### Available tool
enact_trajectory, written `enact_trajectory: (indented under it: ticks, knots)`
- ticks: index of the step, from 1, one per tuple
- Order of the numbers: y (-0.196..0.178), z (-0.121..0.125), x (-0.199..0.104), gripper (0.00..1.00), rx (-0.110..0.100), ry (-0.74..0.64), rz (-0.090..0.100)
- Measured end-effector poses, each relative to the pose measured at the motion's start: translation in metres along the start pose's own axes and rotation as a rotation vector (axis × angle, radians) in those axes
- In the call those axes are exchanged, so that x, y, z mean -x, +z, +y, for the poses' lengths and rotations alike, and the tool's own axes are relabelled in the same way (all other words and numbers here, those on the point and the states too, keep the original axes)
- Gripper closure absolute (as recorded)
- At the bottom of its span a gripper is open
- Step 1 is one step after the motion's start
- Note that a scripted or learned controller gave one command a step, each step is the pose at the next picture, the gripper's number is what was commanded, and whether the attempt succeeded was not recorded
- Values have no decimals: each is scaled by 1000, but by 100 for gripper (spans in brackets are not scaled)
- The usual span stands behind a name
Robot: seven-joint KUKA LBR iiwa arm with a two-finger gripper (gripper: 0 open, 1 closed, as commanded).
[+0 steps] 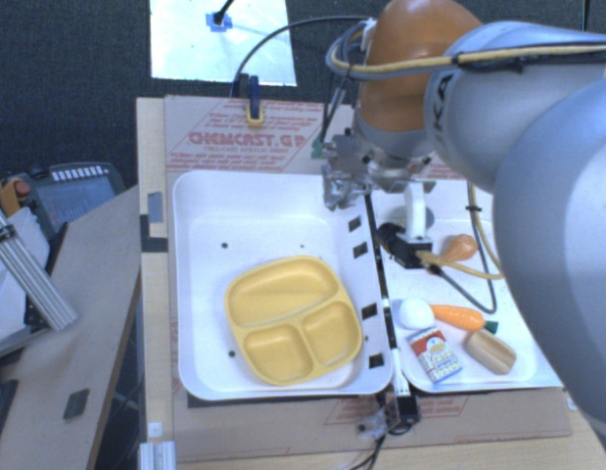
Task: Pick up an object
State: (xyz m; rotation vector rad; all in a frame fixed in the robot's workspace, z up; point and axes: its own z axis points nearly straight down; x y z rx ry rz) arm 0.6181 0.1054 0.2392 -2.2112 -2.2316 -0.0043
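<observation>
1. At the far left, off the bench, a grey handheld controller [75, 196] lies on a side table.
2. The left bin [205, 225] carries a yellow divided tray [293, 319]. It has three compartments and lies flat toward the bin's near right corner.
3. My gripper [340, 196] hangs over the far right corner of the left bin, at the far end of the wall the two bins share. I cannot tell whether it is spread or closed, because my own wrist covers it. It is well apart from the tray.
4. In the right bin [484, 381], a white egg [415, 313] rests against the shared wall, in the near half.
5. A small red and white carton [437, 353] lies just nearer than the egg, by the bin's near left corner.
6. An orange carrot [457, 316] lies crosswise just right of the egg, with its green end pointing right.
7. A rounded orange-tan fruit [461, 247] sits farther back, around the middle of the bin.
8. A tan bread roll [490, 352] lies right of the carton, close to the near edge and just below the carrot's green end.
</observation>
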Motion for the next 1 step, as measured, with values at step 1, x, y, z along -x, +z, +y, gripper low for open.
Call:
enact_trajectory:
  ticks: [1]
  knots:
    - [-1,0,3,0,0,4,-2]
